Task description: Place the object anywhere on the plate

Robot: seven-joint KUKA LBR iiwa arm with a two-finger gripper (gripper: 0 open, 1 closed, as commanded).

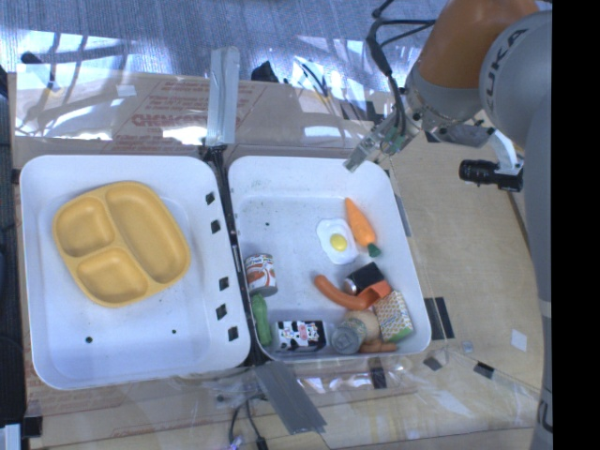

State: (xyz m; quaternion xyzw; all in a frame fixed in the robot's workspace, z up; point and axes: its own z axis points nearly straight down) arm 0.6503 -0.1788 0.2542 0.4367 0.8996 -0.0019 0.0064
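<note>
A yellow plate point(117, 242) with three compartments lies in the left bin point(47, 354). The right bin point(281, 195) holds toy food: a carrot point(359, 223), a fried egg point(336, 241), a sausage point(339, 294), a small can point(261, 274), a green pickle point(261, 319), a milk carton point(301, 335) and several more pieces at its front right corner. My gripper point(367, 153) hangs above the right bin's far right corner, well apart from all the objects, and nothing shows between its fingers.
A metal divider point(221, 97) stands behind the seam between the bins. Cardboard point(141, 111) lies behind the left bin. The arm point(487, 54) and its cables occupy the upper right. A clear plastic wall runs along the bench's front edge.
</note>
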